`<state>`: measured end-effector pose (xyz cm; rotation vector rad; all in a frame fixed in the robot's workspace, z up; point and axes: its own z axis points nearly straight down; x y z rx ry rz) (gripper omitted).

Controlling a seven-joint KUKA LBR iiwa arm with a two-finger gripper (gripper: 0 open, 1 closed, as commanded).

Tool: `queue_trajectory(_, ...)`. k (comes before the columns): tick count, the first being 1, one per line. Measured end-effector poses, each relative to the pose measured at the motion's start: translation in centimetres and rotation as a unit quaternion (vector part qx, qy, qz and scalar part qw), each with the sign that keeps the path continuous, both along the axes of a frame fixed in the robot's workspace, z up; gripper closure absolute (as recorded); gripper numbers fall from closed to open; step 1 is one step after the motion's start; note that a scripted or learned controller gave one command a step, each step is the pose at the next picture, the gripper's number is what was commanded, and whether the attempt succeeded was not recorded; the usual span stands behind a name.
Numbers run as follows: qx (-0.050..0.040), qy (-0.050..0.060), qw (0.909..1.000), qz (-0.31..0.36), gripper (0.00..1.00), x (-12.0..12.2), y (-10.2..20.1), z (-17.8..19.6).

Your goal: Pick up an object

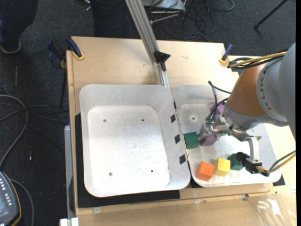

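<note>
My gripper is low in the right bin, reaching in from the right under the orange-banded wrist. A purple object lies right at its tip, touching or just below it; whether it is held is hidden by the wrist. A green block sits just left of the gripper, against the bin's left wall. Another purple piece shows behind the wrist. Near the front rim lie an orange block, a yellow block and a dark green block.
The left bin stands beside the right one, their rims overlapping in the middle. A slanted metal post rises from the bench behind the bins. Clamps hold the bench's back corners.
</note>
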<state>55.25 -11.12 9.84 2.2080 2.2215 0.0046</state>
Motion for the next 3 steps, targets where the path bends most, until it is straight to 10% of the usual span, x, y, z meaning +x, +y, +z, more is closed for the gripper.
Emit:
queue_trajectory(1, 0.0007, -0.001, 1.0, -0.005, 1.0, -5.7, -2.1, 0.1)
queue_trajectory(2, 0.004, 0.001, 1.0, 0.003, 1.0, -6.0, 9.6, 10.0)
queue_trajectory(3, 0.0036, 0.004, 1.0, 0.003, 1.0, -4.7, 17.3, 9.6)
